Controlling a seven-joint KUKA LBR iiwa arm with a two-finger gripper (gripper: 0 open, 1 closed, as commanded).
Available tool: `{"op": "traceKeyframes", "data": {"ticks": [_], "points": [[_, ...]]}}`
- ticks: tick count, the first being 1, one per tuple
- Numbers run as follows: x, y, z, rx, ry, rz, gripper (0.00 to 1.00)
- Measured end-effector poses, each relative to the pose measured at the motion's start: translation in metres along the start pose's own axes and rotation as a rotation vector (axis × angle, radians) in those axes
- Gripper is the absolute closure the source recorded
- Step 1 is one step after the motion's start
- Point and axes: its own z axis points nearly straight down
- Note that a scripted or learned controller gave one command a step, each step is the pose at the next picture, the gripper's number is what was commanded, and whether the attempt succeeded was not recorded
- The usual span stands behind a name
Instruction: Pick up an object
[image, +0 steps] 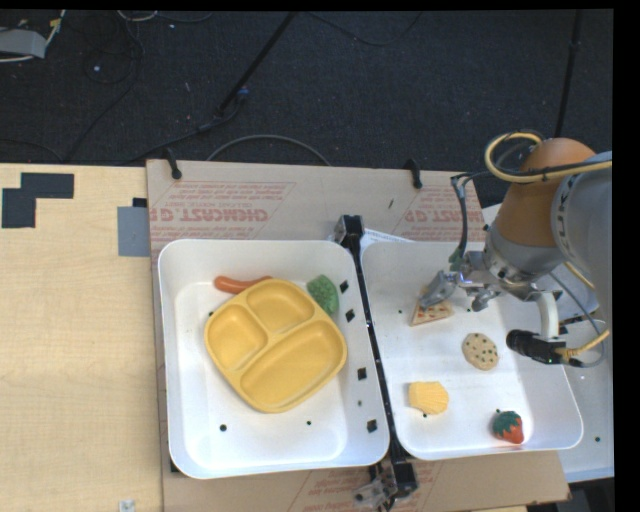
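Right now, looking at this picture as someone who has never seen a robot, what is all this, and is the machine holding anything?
You are looking down at a slant from one fixed camera above a bench. The grey and orange shape on the right is a robot arm. Its grasping part, the end effector, is low in the right white bin, right over a triangular cracker-like wedge. Whether it grips the wedge is unclear. That bin also holds a cookie, a yellow block and a toy strawberry. The left white bin holds a yellow divided tray, with an orange piece and a green piece behind it.
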Motion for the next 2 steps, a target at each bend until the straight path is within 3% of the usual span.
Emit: {"op": "traceKeyframes", "data": {"ticks": [1, 2], "points": [[0.001, 0.003, 0.01, -0.008, 0.002, -0.001, 0.0], [0.001, 0.006, -0.004, -0.018, 0.001, -0.002, 1.0]]}}
